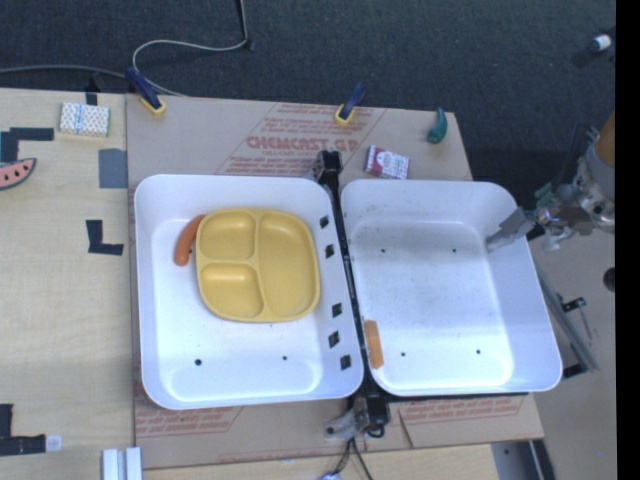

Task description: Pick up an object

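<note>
Operator: Claw (510, 230) status?

Technician: Located above the far right rim of the right bin (440, 185), at the end of the arm (585, 203) reaching in from the right. Open or closed: cannot tell at this angle. No object seen at the claw.

Operator: Candidate objects, nearest first?

Technician: Small orange piece (372, 343) on the right bin floor, lying against the left wall near the front corner, well apart from the claw. Further out, in the left bin (230, 180): yellow divided plate (258, 265) lying flat, and an orange sausage shape (184, 240) just beside the plate's left edge, possibly touching. Loose clips and cards on the bench (60, 298) beyond both bins; probably not targets.

Operator: Step in hand?

Technician: Judged as approach. Nothing lifted yet; pick not yet started.

Operator: Requirements for the next move?

Technician: Choose one target. For the orange piece: travel across the right bin toward the left wall, descend beside the wall without striking it, close across the narrow width. Expect little clearance there. For the sausage shape: longer reach, and care not to catch the plate. Avoid the plate itself; likely too wide and flat for a sure grip.
</note>
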You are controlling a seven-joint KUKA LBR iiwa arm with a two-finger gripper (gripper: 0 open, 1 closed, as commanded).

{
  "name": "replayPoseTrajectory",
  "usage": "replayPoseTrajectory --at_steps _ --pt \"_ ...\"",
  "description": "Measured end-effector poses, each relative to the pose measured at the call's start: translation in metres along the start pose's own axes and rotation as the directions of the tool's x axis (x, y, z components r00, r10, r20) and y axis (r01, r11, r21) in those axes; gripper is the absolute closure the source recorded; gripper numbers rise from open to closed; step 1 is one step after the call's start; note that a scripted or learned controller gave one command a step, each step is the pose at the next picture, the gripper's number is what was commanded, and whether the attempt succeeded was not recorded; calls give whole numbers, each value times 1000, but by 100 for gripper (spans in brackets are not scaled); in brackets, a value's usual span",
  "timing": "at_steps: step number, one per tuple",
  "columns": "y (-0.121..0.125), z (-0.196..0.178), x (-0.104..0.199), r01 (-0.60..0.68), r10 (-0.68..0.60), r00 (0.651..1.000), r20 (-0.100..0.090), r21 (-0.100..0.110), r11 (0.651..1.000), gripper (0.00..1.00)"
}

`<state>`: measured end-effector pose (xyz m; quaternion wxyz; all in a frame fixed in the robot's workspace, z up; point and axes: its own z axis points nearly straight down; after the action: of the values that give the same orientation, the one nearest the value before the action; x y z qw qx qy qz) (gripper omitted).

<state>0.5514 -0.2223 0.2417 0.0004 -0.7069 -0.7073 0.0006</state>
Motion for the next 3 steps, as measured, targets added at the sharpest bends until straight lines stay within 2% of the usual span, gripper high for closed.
replayPoseTrajectory --at_steps 1,2,3 --pt "-41 44 58 1 -1 1000 -2 2 1000 0" --pt "-32 97 127 2 -2 1000 -2 1 1000 0" --pt "36 156 126 1 -1 1000 0 -5 1000 0"
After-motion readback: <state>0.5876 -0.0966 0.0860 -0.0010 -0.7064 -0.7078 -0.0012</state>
